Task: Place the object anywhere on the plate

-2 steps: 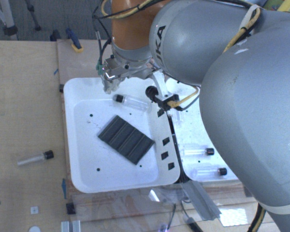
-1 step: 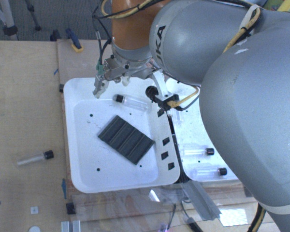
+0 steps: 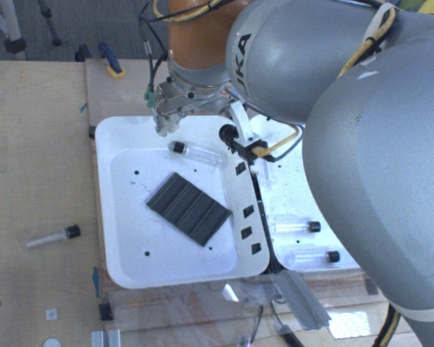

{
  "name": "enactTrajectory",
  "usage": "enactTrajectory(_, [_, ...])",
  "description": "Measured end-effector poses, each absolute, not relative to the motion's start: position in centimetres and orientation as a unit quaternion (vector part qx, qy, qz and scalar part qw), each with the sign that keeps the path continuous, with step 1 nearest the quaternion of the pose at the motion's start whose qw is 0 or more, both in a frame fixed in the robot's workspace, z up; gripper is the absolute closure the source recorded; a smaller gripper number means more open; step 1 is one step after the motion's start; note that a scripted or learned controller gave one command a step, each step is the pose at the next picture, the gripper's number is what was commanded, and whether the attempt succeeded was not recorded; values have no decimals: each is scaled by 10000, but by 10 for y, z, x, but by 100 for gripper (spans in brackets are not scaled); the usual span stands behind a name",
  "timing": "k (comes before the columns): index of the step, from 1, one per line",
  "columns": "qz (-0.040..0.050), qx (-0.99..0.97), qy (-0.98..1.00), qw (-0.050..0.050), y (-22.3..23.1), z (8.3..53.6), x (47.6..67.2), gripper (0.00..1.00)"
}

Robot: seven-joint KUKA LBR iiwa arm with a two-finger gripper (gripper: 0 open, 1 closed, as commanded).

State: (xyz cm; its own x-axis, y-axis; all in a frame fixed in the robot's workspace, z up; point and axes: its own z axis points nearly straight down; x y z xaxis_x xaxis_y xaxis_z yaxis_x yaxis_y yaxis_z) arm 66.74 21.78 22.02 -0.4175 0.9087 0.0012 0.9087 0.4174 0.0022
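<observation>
You are hovering the gripper [image 3: 164, 125], jaws I cannot tell about, at the left bin's [image 3: 123, 266] far rim, so descend over the clear tube [image 3: 197, 152] lying at twelve o'clock of the dark plate [image 3: 188, 208].

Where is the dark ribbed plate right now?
The dark ribbed plate lies flat in the middle of the left bin, below a clear vial.

In the left bin [image 3: 123, 259], a vial [image 3: 195, 152] lies behind the plate [image 3: 188, 208]; two more vials [image 3: 296, 228] lie in the right bin [image 3: 315, 270].
</observation>
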Motion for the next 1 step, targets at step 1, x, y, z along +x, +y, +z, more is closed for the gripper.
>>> enactTrajectory(1, [11,5398,8418,0,218,220,667,0])
